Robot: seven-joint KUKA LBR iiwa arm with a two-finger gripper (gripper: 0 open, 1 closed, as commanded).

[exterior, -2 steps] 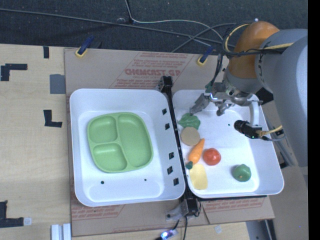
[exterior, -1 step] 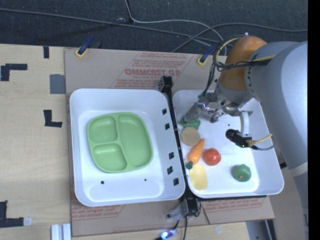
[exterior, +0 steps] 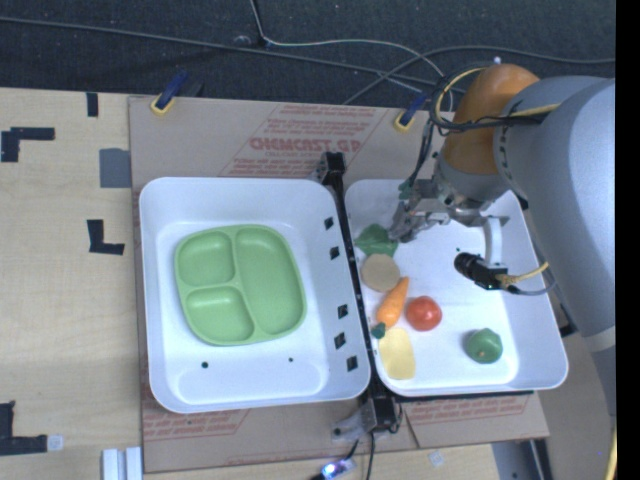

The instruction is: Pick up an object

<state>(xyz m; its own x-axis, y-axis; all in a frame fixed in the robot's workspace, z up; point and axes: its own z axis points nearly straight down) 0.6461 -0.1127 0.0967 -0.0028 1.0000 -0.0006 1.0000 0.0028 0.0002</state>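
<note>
The right bin (exterior: pixel 530 368) holds a green leafy piece (exterior: pixel 374 238), a tan round piece (exterior: pixel 380 272), an orange carrot (exterior: pixel 392 304), a red tomato (exterior: pixel 424 313), a pale yellow piece (exterior: pixel 397 353) and a green pepper (exterior: pixel 483 345). My gripper (exterior: pixel 408 218) hangs low over the bin's upper left part, just right of the green leafy piece and close to it. Nothing shows between its tips.
The left bin (exterior: pixel 165 203) carries a green divided plate (exterior: pixel 240 283). A black divider strip (exterior: pixel 345 268) runs between the bins. The grey arm (exterior: pixel 570 188) covers the right bin's upper right side. Cables cross the dark floor behind the bench.
</note>
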